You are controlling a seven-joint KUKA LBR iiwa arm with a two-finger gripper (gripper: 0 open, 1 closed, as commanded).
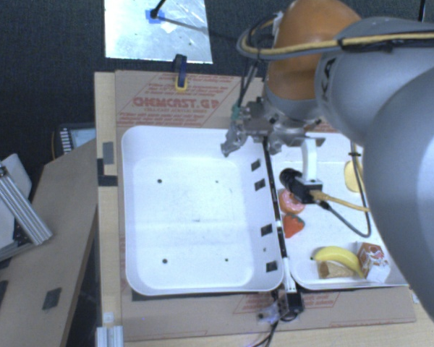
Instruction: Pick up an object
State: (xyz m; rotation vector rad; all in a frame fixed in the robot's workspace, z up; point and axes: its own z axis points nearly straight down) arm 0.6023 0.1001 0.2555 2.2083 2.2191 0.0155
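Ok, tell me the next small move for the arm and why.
Probably shift the gripper toward the right bin and lower over the banana. It sits near the divider's far end, while the banana, a red piece and a small carton lie in the right bin.

Colours only: both bins white, L bin [188, 215] w/ a few small dark dots on its floor. Banana [338, 255] yellow, at 5 o'clock in R bin [333, 279]. Red-orange piece [294, 226] beside the divider, w/ a paler pink-orange round thing [292, 202] at 12 from it. Small box [372, 260] white w/ red-brown print. Arm [390, 114] grey, orange band [311, 35]. Cardboard [181, 100] tan w/ red lettering. Clip [181, 73] at 12: blue and yellow.
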